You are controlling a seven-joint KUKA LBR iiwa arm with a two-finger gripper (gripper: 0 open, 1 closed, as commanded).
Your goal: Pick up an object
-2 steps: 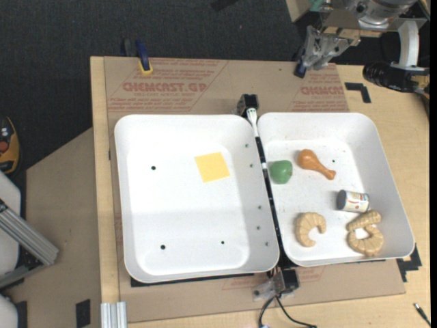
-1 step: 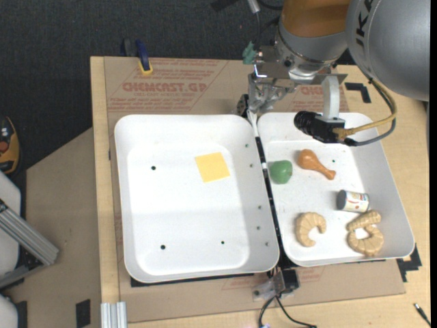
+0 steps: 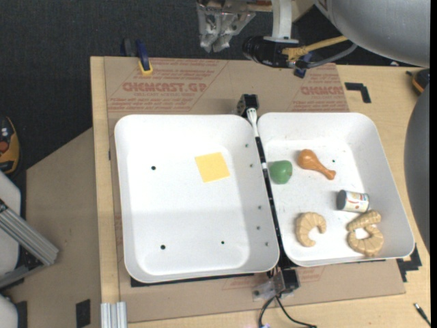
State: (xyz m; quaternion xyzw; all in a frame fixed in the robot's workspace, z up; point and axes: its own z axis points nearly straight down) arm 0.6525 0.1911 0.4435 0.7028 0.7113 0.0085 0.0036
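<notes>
My gripper [image 3: 218, 38] hangs high beyond the far edge of the bench, above the dark floor, well away from both bins. A flat yellow square [image 3: 212, 167] lies in the left bin [image 3: 126, 183]. The right bin [image 3: 386, 162] holds a green rounded piece [image 3: 280, 171] against its left wall, an orange-brown drumstick [image 3: 315, 162], a small white can [image 3: 352, 201] on its side, a tan croissant [image 3: 311, 228] and a second curled pastry [image 3: 365, 234] in the near right corner.
Both bins rest on a brown cardboard sheet [image 3: 171, 80]. A blue and yellow clamp [image 3: 143, 57] sits at its far left edge. A black clip [image 3: 248, 104] joins the bins at the far end; cables [image 3: 276, 292] trail at the near end.
</notes>
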